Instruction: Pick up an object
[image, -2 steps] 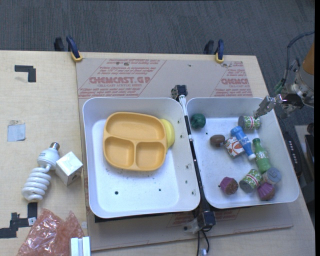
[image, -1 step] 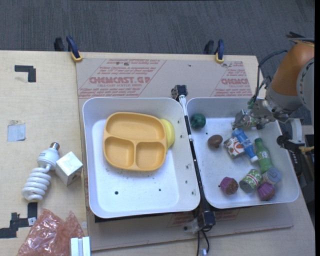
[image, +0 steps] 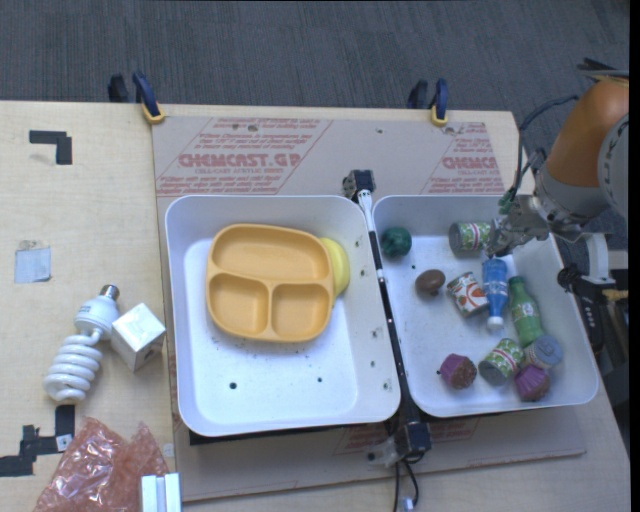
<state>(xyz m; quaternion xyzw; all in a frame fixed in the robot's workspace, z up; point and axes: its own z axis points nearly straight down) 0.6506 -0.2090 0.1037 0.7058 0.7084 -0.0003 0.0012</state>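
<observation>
Grey arm (image: 600, 190); rounded orange band (image: 592, 130) above wrist; thin dark cables alongside.

Arm (image: 600, 140) was cut off by the frame edge at 3 o'clock. Gripper (image: 512, 232) fingers too small to read. Pink mesh bag (image: 95, 470) and white box (image: 162, 493) were cropped at 7 o'clock. Can (image: 470, 237) label was illegible.

Right bin (image: 420, 395) crowded at right (left part open).
</observation>
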